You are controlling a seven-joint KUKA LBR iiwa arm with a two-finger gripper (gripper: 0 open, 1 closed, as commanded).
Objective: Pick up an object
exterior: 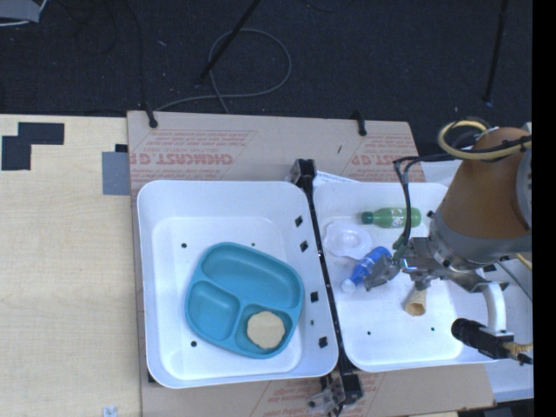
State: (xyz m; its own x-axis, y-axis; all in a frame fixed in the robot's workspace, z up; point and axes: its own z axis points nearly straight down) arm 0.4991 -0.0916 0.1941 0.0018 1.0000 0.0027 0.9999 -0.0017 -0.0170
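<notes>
My gripper point(396, 271) hangs low over the right bin point(382, 354), at the right end of a blue and white bottle point(365, 270) that lies on the bin floor. From here I cannot see whether it touches the bottle. A green bottle point(391, 217) lies on its side near the bin's far wall. A clear plastic cup point(345, 238) rests just left of the blue bottle. A tan cone point(417, 301) lies below the gripper, partly under the wrist.
The left bin point(165, 233) holds a blue divided plate point(245, 298) with a round beige cookie point(266, 329) in its lower right compartment. A black divider point(318, 268) runs between the bins. The arm's orange band point(486, 194) covers the right bin's far right corner.
</notes>
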